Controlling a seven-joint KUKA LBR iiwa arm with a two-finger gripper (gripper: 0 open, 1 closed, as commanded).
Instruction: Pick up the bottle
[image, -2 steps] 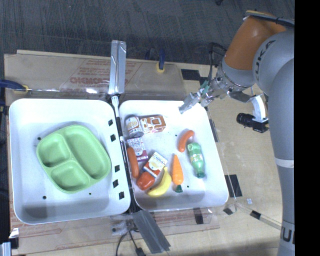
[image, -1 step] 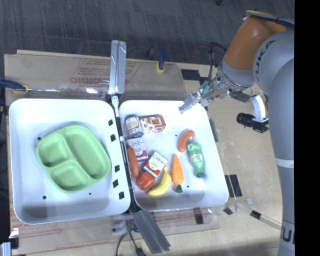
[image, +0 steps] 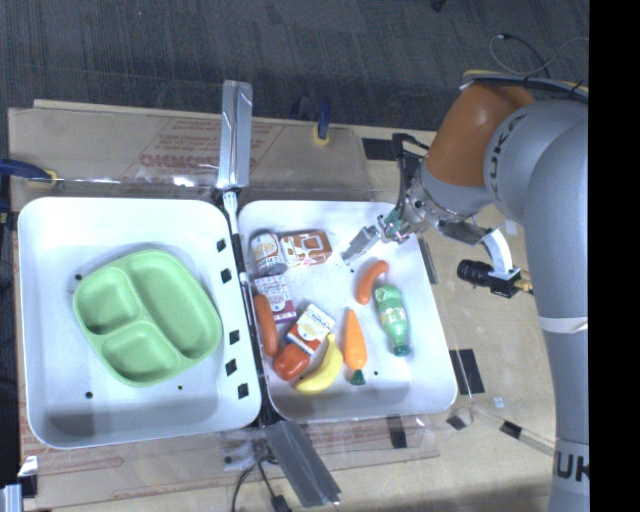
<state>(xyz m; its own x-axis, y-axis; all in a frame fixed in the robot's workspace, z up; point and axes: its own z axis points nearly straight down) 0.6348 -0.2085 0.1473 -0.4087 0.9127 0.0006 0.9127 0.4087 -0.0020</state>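
Overhead view of 2 white bins. The green bottle (image: 392, 319) lies on its side in the right bin (image: 432, 385), just beside a sausage (image: 369, 281) and near a carrot (image: 354, 343). The gripper (image: 378, 235) hovers above the bin's upper part, fingers spread (nothing between them). This looks like the approach step; next it must travel over the bottle and descend.

The bench (image: 150, 150) carries two white bins side by side. The left bin (image: 50, 300) and the right bin (image: 425, 360) touch along a middle seam. A metal bar (image: 236, 130) lies on the bench above that seam; tape strips (image: 468, 372) sit beside the right bin.
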